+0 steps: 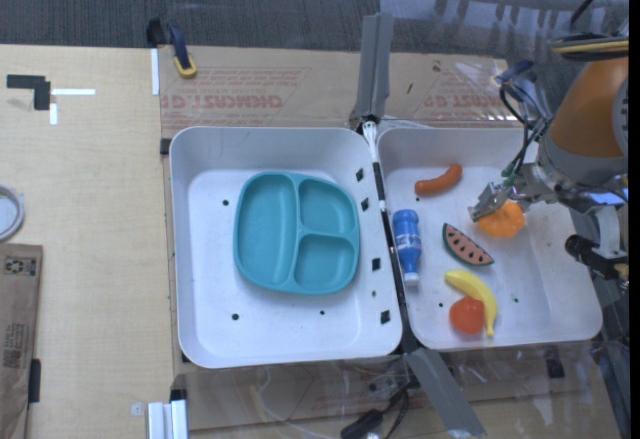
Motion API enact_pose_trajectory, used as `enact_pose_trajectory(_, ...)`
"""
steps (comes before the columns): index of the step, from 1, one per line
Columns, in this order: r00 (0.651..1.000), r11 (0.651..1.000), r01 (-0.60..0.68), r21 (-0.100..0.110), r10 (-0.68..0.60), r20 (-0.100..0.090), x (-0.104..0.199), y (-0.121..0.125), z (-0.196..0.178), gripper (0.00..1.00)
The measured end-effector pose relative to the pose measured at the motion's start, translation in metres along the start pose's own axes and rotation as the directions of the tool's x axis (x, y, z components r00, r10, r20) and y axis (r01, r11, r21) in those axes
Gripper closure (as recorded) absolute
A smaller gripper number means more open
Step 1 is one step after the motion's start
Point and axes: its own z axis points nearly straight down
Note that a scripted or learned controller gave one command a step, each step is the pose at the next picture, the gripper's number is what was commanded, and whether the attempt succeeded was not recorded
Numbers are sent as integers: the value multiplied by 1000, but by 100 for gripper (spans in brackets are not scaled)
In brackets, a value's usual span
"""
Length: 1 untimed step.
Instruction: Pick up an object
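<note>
Gripper point(492, 201) touching orange object point(503, 220)

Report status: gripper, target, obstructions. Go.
Gripper down in right bin, at the orange object. Grasp not confirmed. Watermelon slice close by; hot dog clear of it.

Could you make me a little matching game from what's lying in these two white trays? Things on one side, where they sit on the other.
Things:
1. teal divided plate
2. hot dog
3. blue bottle
4. banana

Places:
A. far part of the right bin, left of the claw
B. against the right bin's left wall
C. alone in the left bin
D. near edge of the right bin, touching a tomato

Pairs: 1-C, 2-A, 3-B, 4-D
</note>
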Motion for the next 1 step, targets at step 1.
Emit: enact_pose_trajectory(1,997,997,-79,3,79,0,46,45,-88,100)
